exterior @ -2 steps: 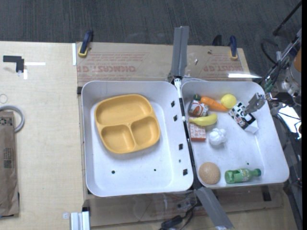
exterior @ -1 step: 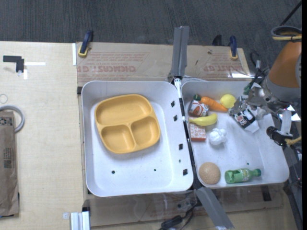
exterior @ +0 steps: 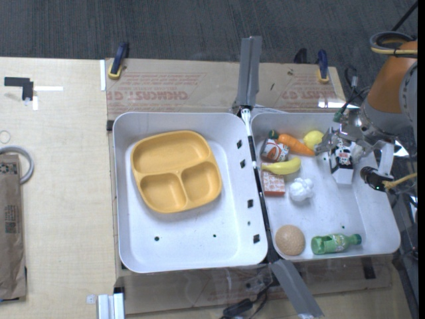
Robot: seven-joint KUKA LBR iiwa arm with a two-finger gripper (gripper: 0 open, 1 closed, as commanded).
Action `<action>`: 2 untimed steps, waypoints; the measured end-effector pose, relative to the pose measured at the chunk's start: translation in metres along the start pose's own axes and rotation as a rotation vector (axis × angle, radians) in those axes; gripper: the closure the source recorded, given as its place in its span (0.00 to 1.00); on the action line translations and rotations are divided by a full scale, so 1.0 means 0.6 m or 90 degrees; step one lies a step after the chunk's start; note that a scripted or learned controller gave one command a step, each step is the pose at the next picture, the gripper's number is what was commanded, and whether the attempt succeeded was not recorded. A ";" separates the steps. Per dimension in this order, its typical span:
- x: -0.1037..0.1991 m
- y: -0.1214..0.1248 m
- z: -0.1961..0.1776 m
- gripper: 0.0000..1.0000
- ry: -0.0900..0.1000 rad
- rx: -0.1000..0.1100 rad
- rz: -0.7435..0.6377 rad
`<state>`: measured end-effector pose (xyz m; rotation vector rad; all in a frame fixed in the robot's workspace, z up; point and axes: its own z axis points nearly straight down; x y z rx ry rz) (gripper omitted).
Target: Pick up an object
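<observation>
1. Left bin [exterior: 133,244]: holds a yellow divided plate [exterior: 176,171], well apart from the gripper; no part in the present step.
2. Right bin [exterior: 345,208]: carries all the small pickable items, clustered toward its left and near walls.
3. Gripper [exterior: 342,159]: hangs over the right bin's far right part; opening cannot be told, nothing seen in its hold.
4. Step in hand, by judgement: approach, with no object yet chosen or lifted.
5. Green bottle [exterior: 336,243]: lies on its side near the front wall, beside a tan round ball [exterior: 290,240].
6. Banana [exterior: 281,167], carrot [exterior: 295,144], lemon [exterior: 313,139], red-white can [exterior: 273,151]: packed touching or just beside each other, likely crowding any grasp.
7. White crumpled lump [exterior: 301,189]: stands apart, nearest free target; next move probably calls for shifting left and descending.
</observation>
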<state>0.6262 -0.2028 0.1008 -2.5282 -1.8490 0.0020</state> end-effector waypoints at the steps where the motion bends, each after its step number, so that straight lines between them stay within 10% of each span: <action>1: -0.003 0.002 -0.016 1.00 -0.003 -0.004 0.000; 2: 0.128 0.016 -0.127 1.00 -0.004 -0.005 -0.001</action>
